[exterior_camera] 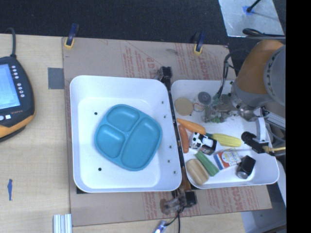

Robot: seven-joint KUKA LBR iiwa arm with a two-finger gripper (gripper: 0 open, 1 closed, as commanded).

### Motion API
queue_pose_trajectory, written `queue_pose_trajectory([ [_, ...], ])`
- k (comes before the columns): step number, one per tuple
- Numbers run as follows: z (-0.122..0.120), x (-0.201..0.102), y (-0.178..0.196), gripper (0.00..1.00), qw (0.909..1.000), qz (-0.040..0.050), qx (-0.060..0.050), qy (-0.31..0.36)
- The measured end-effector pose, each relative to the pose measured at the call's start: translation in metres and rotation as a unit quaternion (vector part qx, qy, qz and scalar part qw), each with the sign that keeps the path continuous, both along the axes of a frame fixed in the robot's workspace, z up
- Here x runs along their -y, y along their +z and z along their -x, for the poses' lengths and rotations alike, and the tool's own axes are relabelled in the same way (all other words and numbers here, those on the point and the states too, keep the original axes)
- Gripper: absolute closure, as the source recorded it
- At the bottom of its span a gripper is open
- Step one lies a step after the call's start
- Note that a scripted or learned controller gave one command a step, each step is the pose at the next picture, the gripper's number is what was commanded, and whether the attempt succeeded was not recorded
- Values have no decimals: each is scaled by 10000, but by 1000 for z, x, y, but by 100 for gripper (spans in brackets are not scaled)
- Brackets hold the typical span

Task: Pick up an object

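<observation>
Corn cob (227,140), light, stiff toy in the right bin (272,178); I would pinch mid-length. Gripper (217,111) hovers nearby; its state I cannot tell.

Left bin (82,178): a blue divided plate (128,137) takes up the centre. A band of bare floor runs around the plate on all four sides, widest along the top and left walls.

Right bin (187,87): crowded. A corn cob (226,140), carrot (191,125), green stick (207,163), bread roll (196,171), tan disc (183,106), black-and-white toy (202,142) and black block (246,166) lie close together, several touching. Gaps between them are narrow. The arm (260,76) covers the upper right corner, and the tool (217,111) sits low just beside the tan disc.

The raised wall shared by both bins blocks sideways passage at floor level.

Table (34,169): open wood left of the bins, with a handheld pendant (12,96) at the far left edge.
</observation>
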State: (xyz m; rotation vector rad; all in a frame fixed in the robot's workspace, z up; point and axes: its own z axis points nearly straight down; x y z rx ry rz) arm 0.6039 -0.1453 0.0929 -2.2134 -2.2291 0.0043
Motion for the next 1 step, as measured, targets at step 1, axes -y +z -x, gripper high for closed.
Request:
queue_pose_trajectory([
  [1, 32, -101, 100, 100, 10000, -10, -2, -1],
])
